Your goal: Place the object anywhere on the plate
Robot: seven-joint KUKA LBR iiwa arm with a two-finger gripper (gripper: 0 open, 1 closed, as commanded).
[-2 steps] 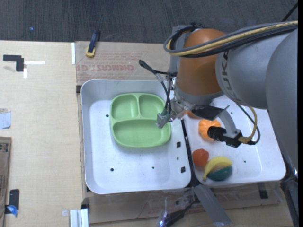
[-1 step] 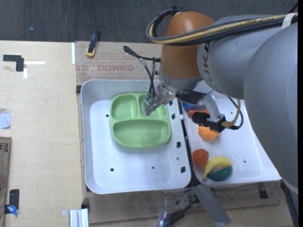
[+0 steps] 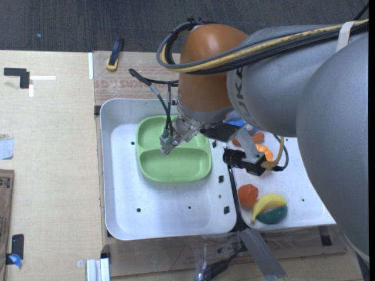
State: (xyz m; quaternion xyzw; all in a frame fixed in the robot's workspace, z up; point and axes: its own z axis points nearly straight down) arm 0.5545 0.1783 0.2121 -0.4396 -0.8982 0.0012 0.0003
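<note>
A light green divided plate (image 3: 176,164) lies in the left white bin (image 3: 126,212), toward its back right. My gripper (image 3: 167,143) hangs over the plate's dividing ridge, near the plate's left-middle. The grey arm and its orange band cover the back right part of the plate. I see nothing clearly between the gripper's tips. In the right bin (image 3: 304,206) lie a red-orange round piece (image 3: 248,194), a yellow banana-like piece (image 3: 268,204) on a dark green piece (image 3: 273,215), and an orange piece (image 3: 262,149) partly behind the arm.
A blue piece (image 3: 235,122) peeks out under the arm at the right bin's back. A black clip and cable (image 3: 246,161) hang off the wrist over the wall between the bins. A yellow-handled tool (image 3: 115,54) lies on the bench behind the left bin.
</note>
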